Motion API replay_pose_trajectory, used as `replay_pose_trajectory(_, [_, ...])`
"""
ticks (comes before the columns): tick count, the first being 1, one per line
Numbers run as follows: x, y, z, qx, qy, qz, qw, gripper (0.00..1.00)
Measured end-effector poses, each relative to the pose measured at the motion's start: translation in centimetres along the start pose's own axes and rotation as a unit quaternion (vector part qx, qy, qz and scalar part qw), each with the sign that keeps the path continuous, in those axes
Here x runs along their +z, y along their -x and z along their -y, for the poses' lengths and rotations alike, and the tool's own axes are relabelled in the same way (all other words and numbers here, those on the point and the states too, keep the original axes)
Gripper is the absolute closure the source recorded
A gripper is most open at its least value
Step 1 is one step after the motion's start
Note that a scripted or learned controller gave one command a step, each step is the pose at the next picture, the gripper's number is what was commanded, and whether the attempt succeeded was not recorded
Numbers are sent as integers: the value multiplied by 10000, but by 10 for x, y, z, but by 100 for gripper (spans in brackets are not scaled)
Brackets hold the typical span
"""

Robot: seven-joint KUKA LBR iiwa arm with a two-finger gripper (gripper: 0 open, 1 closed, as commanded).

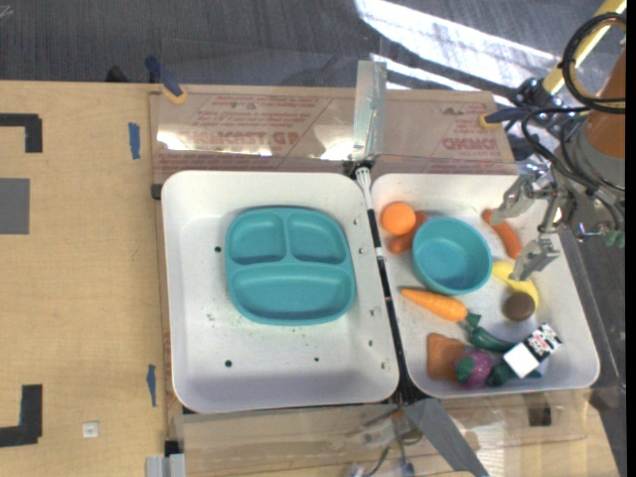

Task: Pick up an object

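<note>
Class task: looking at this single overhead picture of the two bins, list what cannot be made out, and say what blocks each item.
1. Arm: cut off by the camera view's right edge above the claw.
2. Yellow item: partly hidden behind the claw's finger; shape unclear.
3. Black-and-white box: print too small to read.
4. Toys piled in the right bin near the purple one: overlapping, outlines unclear.
</note>
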State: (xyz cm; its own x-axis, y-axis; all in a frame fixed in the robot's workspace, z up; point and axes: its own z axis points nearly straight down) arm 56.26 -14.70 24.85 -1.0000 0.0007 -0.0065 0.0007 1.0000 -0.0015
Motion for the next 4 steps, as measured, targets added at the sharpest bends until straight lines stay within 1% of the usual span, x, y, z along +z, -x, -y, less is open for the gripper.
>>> replay_pose_trajectory(1, [157,-18,51,146,-13,50,9999,0])
replay_pose_trajectory(2, [157,-10,46,-41,-26,53,10000,0])
replay_pose_trajectory(3, [157,-15,24,-512,-22,47,9987,0])
replay_pose_trajectory(4, [158,37,41,-897,-14,52,9960,0])
